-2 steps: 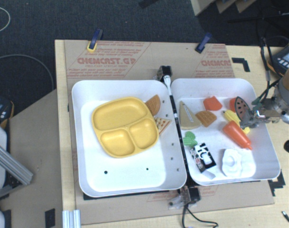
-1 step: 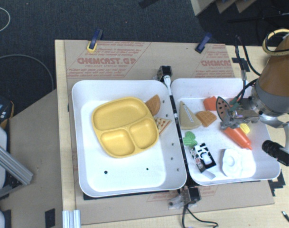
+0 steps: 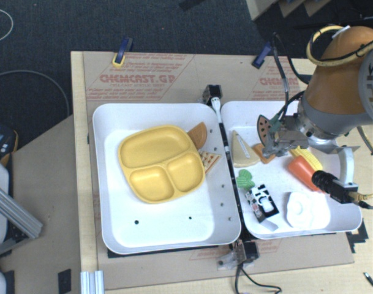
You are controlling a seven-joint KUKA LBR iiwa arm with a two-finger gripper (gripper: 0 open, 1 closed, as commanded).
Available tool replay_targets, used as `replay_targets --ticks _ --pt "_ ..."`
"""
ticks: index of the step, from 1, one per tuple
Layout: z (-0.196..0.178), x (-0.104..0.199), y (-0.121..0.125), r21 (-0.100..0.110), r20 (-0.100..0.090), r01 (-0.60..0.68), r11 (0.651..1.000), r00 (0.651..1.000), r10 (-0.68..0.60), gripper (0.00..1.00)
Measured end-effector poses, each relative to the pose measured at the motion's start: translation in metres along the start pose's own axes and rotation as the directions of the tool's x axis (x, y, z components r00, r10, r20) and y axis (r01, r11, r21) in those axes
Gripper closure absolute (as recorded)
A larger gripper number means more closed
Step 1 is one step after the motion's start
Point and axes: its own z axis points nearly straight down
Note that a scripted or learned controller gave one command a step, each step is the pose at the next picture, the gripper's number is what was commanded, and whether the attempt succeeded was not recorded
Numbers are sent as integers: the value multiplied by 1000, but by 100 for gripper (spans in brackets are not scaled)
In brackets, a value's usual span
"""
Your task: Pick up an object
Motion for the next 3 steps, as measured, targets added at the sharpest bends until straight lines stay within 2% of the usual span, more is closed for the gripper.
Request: replay_targets --ticks 1,2,3 --pt "-6 51 15 -1 -1 4 1000 1000 -4 100" --pt "8 98 26 1 0 2 1000 1000 -2 100" --pt "14 148 18 5 -1 0 1000 1000 0 100"
